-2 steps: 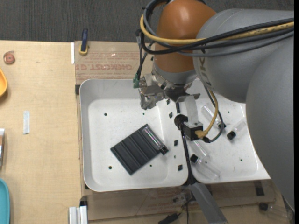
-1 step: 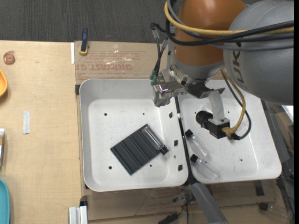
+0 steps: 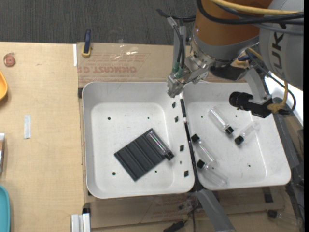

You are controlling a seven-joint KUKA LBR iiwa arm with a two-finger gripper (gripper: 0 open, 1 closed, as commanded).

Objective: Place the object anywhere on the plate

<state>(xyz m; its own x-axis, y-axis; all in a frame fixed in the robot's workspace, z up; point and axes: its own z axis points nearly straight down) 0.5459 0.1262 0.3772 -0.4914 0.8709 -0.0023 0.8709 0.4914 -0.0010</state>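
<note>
Two white bins sit side by side on the bench. In the left bin (image 3: 96,110) a clear vial (image 3: 160,146) lies on the dark ribbed plate (image 3: 137,154). The gripper (image 3: 175,87) hangs over the bins' shared rim, empty; how wide it stands cannot be told. More vials (image 3: 220,120) dot the right bin (image 3: 270,168).

Around my two white bins (image 3: 91,129) lies a pale wooden benchtop (image 3: 43,124), a printed cardboard sheet (image 3: 120,64) tucked behind them, and dark grey carpet (image 3: 82,11) beyond that.
</note>
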